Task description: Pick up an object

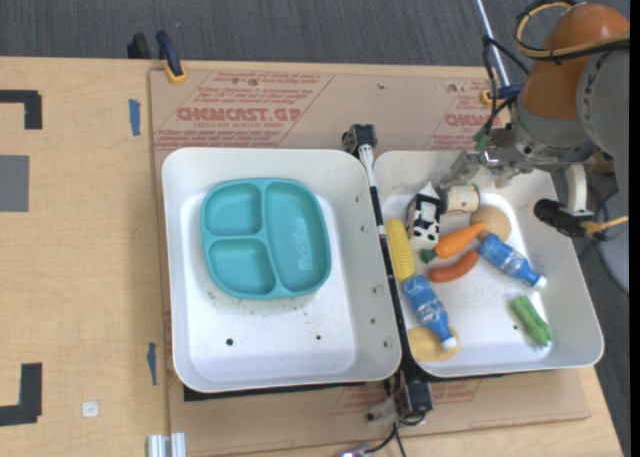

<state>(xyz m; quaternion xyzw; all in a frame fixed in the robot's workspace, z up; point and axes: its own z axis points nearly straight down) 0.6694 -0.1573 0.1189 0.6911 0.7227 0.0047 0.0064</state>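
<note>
The right bin (565,345) holds several small items. A yellow corn cob (398,248) lies along its left wall, with a black and white cow toy (427,217) beside it. An orange carrot (462,238), a red sausage (455,267) and a tan round piece (490,222) sit mid-bin. One blue bottle (510,262) lies to the right, another blue bottle (428,307) near the front left, and a green pickle (531,319) at the front right. My gripper (468,173) hangs low over the bin's far left part, just above a cream cylinder (462,199).
The left bin (200,345) holds a teal divided plate (267,237). A black clamp (359,137) sits at the far end of the seam between the bins. A yellowish item (435,346) lies at the right bin's front left. A white cable (480,5) runs up from the arm.
</note>
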